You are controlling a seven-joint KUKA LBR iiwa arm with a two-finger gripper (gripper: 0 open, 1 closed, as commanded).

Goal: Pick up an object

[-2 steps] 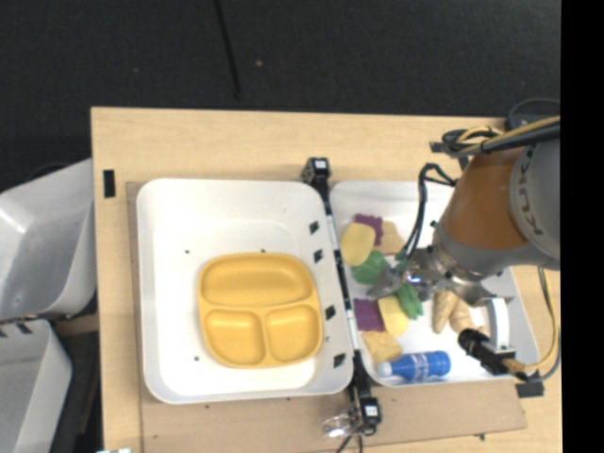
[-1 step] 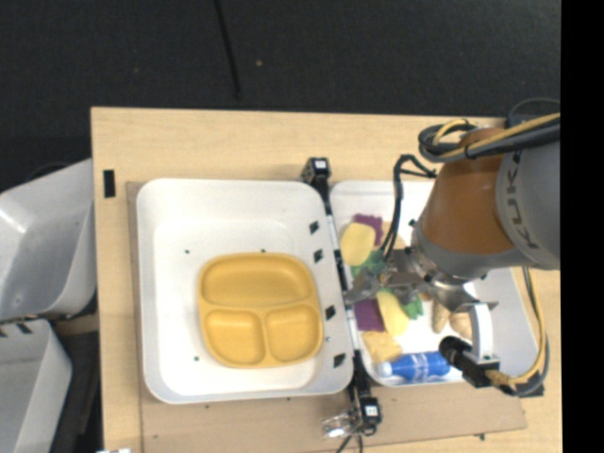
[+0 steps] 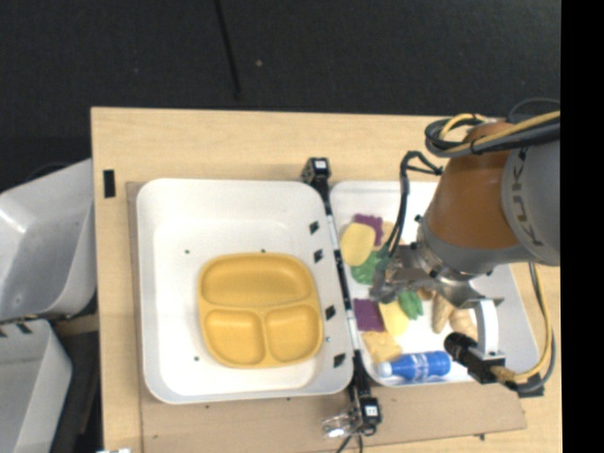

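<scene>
The gripper (image 3: 389, 281) is hanging low over the pile of small things in the right bin (image 3: 514, 295), near that bin's left wall, its dark fingers (image 3: 380, 274) pointing down into the clutter; how far they are parted is too blurred to tell, and nothing is visibly sitting between them, so no grasp to report. Right around the tips are lying a green piece (image 3: 409, 303), a yellow round piece (image 3: 357, 243) and a purple piece (image 3: 368, 314), all touching or overlapping one another. Toward the bin's near edge a blue bottle (image 3: 422, 366) with a white end is lying on its side, next to a tan chunk (image 3: 382, 347). The arm (image 3: 472, 206) is reaching in from the right, orange band above the wrist, cables looping beside it. The left bin (image 3: 160, 253) is carrying a yellow divided tray (image 3: 260, 310), well apart from the gripper. Judging the step: reaching down for a pick, not yet lifting. Next move probably calls for closing on one piece only, likely the green or yellow one, then rising straight up; crowded neighbours could slip in or knock the grip off.
</scene>
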